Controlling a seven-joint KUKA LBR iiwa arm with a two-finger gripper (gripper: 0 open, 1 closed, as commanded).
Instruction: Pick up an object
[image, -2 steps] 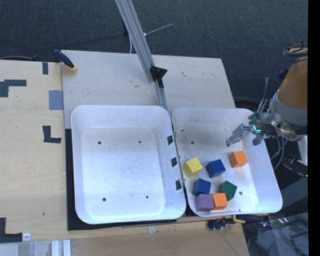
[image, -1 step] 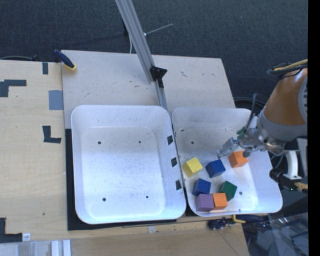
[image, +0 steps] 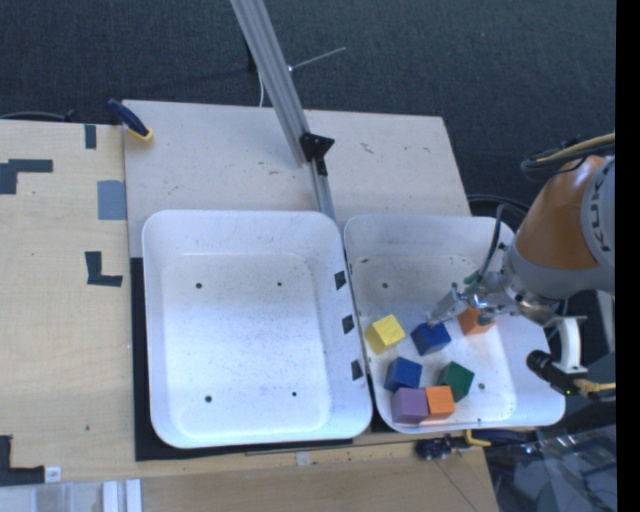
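Hovering metal fingers (image: 452, 303), matte blue cube (image: 431, 337), smooth white bin (image: 420, 235)

One fixed camera here, mounted high above the tabletop (image: 250, 160) and looking down at a slant, so the far edge sits at the top of frame and the near edge at the bottom. It stands well back: both white bins fit in the shot, the left bin (image: 245, 228) near centre, the right bin (image: 420, 228) toward the right. Dark floor shows beyond the far edge. A metal pole (image: 275, 75) slants in from the top. The arm (image: 565, 230) enters from the right side.
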